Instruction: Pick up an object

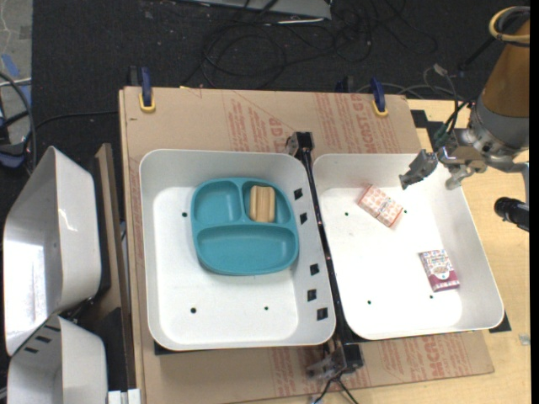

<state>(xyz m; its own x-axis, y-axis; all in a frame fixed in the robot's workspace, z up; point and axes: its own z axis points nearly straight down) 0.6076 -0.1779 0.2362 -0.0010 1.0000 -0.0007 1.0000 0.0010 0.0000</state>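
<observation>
In the right bin (472,225) lie two small packets. A pink patterned packet (381,206) rests near the bin's far middle. A maroon and white packet (438,270) lies closer to the front right. My gripper (436,173) hovers over the bin's far right corner, up and to the right of the pink packet. It is open, its two fingers spread apart with nothing between them. The grey arm with its orange band enters from the right edge.
The left bin (168,301) holds a teal divided plate (240,242) with a tan block (262,203) in its upper right compartment. Black clips line the divide between the bins. Both bins sit on a cardboard sheet (253,116); white tubs (46,234) stand at the far left.
</observation>
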